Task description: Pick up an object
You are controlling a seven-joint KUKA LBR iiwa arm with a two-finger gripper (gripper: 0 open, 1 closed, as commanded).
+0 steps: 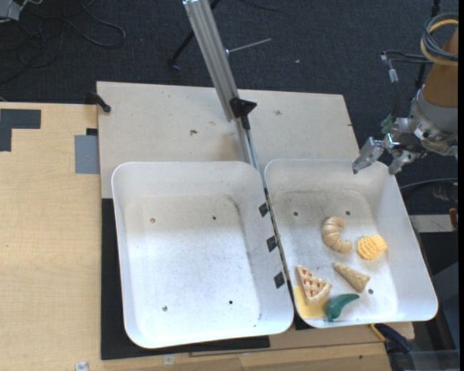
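Nothing picked yet. Gripper [380, 155] hovers over right bin's [406, 215] far right corner, jaws spread, empty. Croissant [336, 233], yellow piece [371, 246], wedge [312, 284] lie toward bin's near edge. Descent, grasp left.

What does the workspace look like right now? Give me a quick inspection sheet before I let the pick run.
Surface: pale bench board bearing two white bins; left bin, right bin.
Job's things: all in the right bin: croissant, yellow waffle-like round, cone, pie wedge, green piece by the near rim.
Clutter: nothing seen in the bins.
Grippers: gripper above the right bin's far right corner, fingers spread apart, nothing between them.
Cables: dark cables on the floor beyond the bench.
Surroundings: slanted aluminium rail behind the bins; wooden table at left.
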